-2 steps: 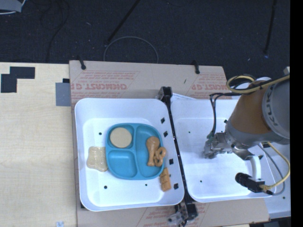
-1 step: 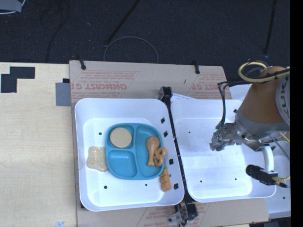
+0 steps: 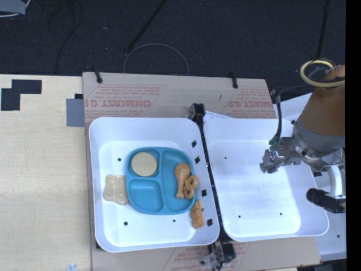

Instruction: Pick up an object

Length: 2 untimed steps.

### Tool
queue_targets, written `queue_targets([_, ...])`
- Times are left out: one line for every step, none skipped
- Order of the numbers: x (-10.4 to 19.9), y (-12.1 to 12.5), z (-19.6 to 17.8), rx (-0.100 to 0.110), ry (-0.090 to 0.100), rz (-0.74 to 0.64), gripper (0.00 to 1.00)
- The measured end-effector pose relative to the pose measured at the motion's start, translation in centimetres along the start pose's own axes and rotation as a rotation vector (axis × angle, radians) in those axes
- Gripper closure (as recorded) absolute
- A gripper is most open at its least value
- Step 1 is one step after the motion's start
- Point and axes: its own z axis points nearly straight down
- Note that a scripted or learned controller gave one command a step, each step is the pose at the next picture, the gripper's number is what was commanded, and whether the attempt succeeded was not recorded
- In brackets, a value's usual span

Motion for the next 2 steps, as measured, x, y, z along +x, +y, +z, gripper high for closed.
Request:
queue_targets([-0.1,0.0,-0.9,0.003,0.001,-0.001,1.00])
queue_targets([5.0,-1.0,-0.2,0.007,0.003,-0.003,1.00])
